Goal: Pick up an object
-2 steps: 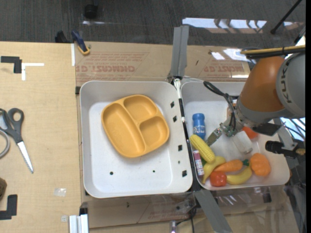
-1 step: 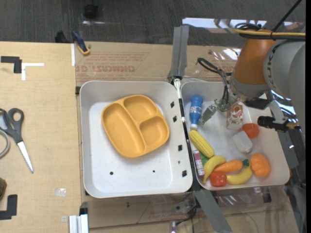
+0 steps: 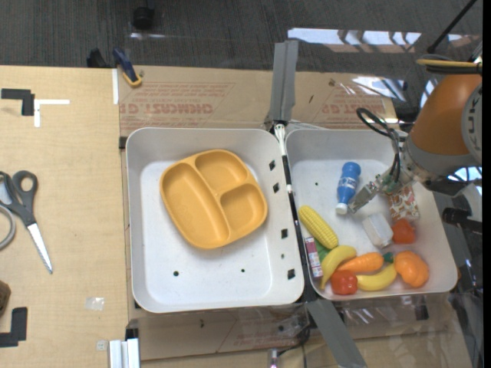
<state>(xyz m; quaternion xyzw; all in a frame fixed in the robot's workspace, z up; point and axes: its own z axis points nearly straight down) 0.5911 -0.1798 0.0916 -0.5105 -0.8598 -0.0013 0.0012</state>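
We look down on a light wooden desk [image 3: 61,228] with a flattened cardboard sheet [image 3: 199,102] under two white bins. Dark grey carpet [image 3: 199,14] fills the top of the frame. Scissors [image 3: 27,213] lie on the desk at the left edge, and a small blue-and-yellow clamp [image 3: 126,67] sits near the cardboard's upper left corner.

The left bin [image 3: 146,282] in the middle of the frame holds a yellow divided plate [image 3: 213,198]. The right bin [image 3: 307,148] holds the clutter: a blue bottle [image 3: 347,186] with a white base, a corn cob [image 3: 317,226], a banana [image 3: 336,259], a carrot [image 3: 360,263], a red tomato [image 3: 344,284], a second banana [image 3: 377,279], an orange [image 3: 412,269], a pale block [image 3: 377,228], a small red fruit [image 3: 404,232] and a patterned pouch [image 3: 402,203].

The arm [image 3: 449,117] comes in from the upper right of the frame, and its tool [image 3: 360,198] points down and to the left inside the right bin. The tool's tip lies just beside the bottle's lower right side, near its white base; we cannot tell whether they touch. We cannot tell how wide the tool is.
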